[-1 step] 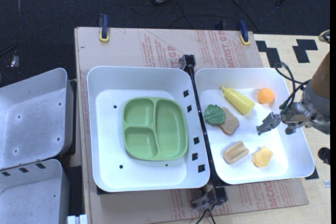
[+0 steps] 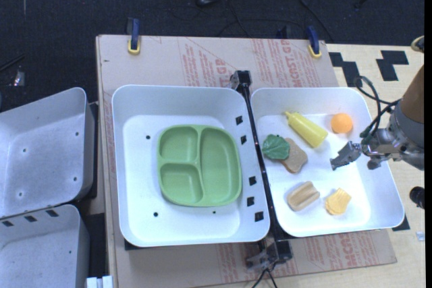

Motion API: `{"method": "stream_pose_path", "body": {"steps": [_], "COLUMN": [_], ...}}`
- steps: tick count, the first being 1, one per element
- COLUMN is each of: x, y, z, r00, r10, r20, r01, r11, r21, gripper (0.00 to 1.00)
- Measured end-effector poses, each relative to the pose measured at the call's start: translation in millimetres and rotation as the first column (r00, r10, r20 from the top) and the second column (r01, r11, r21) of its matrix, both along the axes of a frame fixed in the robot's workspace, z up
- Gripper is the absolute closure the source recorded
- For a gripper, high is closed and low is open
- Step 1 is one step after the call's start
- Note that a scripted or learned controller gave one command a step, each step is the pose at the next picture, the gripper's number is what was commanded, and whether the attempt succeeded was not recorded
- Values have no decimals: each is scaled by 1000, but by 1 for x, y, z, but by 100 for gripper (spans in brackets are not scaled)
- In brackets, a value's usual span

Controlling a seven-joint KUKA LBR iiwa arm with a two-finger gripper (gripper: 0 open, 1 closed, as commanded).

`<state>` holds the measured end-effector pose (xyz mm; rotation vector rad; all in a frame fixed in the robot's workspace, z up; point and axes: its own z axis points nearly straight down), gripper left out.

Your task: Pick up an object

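The right bin (image 2: pixel 378 216) holds a yellow bottle (image 2: pixel 306 128), an orange ball (image 2: pixel 341 123), a green leafy piece (image 2: pixel 274 146) lying against a brown slice (image 2: pixel 295 156), a tan bun (image 2: pixel 302 195) and a yellow chunk (image 2: pixel 337 201). My gripper (image 2: pixel 344 156) hangs over the right side of this bin, below the orange ball and above the yellow chunk. Its dark fingers point left and nothing shows between them.
The left bin (image 2: pixel 131 165) holds a green divided tray (image 2: pixel 200 166). Both bins sit on a cardboard-covered board (image 2: pixel 202 61) held by yellow-blue clamps (image 2: pixel 133 37). More white bins (image 2: pixel 40 145) lie off the bench to the left. Cables run across the dark floor behind.
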<state>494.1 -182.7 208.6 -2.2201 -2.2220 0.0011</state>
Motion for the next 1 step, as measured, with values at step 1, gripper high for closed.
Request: {"method": "stream_pose_path", "body": {"steps": [1], "x": [8], "y": [6], "z": [-51], "r00": [1000], "r10": [-1], "r20": [-4], "r01": [1], "r11": [1000], "r21": [2], "gripper": [0]}}
